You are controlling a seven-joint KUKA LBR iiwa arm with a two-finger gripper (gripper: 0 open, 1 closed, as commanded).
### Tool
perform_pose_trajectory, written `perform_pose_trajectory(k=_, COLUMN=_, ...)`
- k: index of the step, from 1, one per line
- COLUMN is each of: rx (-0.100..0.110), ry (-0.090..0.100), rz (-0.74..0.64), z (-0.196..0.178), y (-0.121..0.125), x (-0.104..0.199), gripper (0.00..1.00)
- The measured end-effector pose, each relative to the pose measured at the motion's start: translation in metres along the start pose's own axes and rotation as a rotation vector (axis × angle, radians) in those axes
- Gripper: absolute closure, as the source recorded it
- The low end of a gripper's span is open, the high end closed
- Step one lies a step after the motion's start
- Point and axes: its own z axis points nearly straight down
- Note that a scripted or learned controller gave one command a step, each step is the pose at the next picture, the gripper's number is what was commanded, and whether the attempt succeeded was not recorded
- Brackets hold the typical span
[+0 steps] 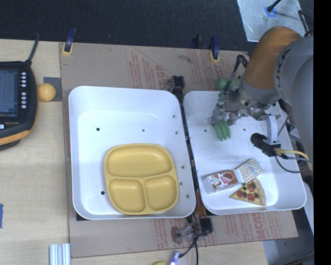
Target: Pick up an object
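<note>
My gripper (223, 116) is low in the back part of the right bin (209, 200), reaching in from the right. A small green object (223, 130) with finger-like prongs sits just under the fingertips, touching or very close to them. Whether it is gripped cannot be told. Near the front of the same bin lie a small printed carton (220, 180), a patterned packet (249, 170) and a toy pizza slice (249, 193).
The left bin (88, 104) holds a yellow three-section plate (141, 178). A teach pendant (8, 101) and a yellow ball (46, 91) lie on the bench at the far left. A black cable connector (263, 144) hangs off the arm over the right bin.
</note>
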Motion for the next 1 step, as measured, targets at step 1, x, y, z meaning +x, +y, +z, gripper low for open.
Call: perform_pose_trajectory(k=1, rx=-0.005, ry=0.002, rz=0.003, z=-0.0907, y=-0.0250, x=0.0691, gripper=1.00)
